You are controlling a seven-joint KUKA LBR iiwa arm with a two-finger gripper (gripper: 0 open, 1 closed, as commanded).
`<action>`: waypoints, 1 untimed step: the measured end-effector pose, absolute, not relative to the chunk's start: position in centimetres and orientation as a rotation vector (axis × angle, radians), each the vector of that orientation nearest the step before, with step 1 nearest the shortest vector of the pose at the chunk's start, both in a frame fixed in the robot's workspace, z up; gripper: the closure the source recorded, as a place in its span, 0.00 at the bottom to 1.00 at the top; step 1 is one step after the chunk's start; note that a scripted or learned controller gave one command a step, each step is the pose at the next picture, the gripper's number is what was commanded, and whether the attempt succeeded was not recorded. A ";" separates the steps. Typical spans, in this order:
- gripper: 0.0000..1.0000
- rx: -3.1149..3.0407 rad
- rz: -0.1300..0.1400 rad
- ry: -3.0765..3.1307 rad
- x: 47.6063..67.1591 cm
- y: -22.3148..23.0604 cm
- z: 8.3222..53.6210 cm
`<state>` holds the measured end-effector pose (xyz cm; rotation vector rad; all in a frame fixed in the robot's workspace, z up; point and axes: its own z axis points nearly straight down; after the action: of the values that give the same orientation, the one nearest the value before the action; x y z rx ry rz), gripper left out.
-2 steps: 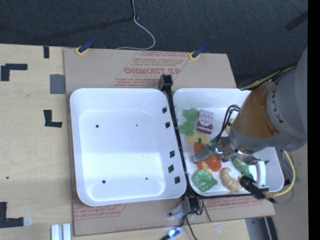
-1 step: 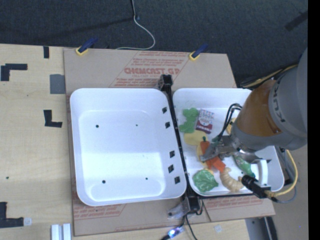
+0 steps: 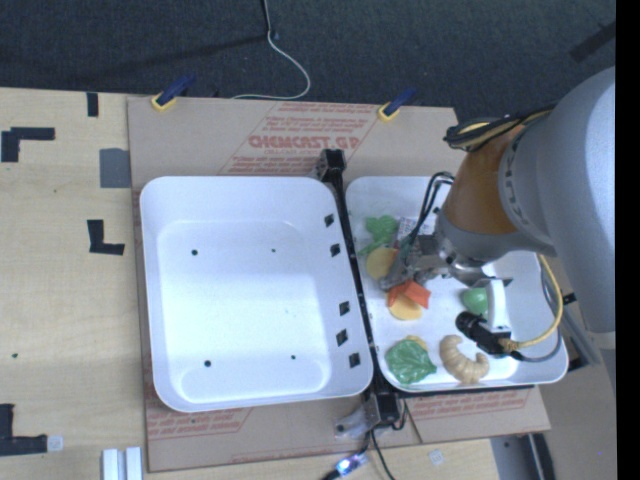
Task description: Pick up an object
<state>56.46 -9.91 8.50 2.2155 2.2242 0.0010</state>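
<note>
The right bin (image 3: 535,370) holds several small toy foods. A green leafy piece (image 3: 380,230) lies near its far left, with a yellow round piece (image 3: 380,262) just below it. An orange-red piece (image 3: 410,294) sits on a yellow disc (image 3: 404,310) in the middle. A green lump (image 3: 410,360) and a tan curved piece (image 3: 465,359) lie at the front, and a small green item (image 3: 476,298) sits to the right. My gripper (image 3: 408,268) hangs low over the middle of this bin, right above the orange-red piece and beside the yellow round piece.
The left bin (image 3: 160,268) sits beside the right one, split from it by a black divider (image 3: 345,268). Both rest on a cardboard sheet (image 3: 290,138) held by clamps. The grey arm with its orange band (image 3: 475,193) and black cables covers the right bin's far right side.
</note>
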 end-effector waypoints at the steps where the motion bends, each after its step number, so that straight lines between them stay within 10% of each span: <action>1: 1.00 2.213 0.006 2.231 53.0 -2.7 18.8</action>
<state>52.99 -2.70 18.77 2.2126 2.2311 0.0057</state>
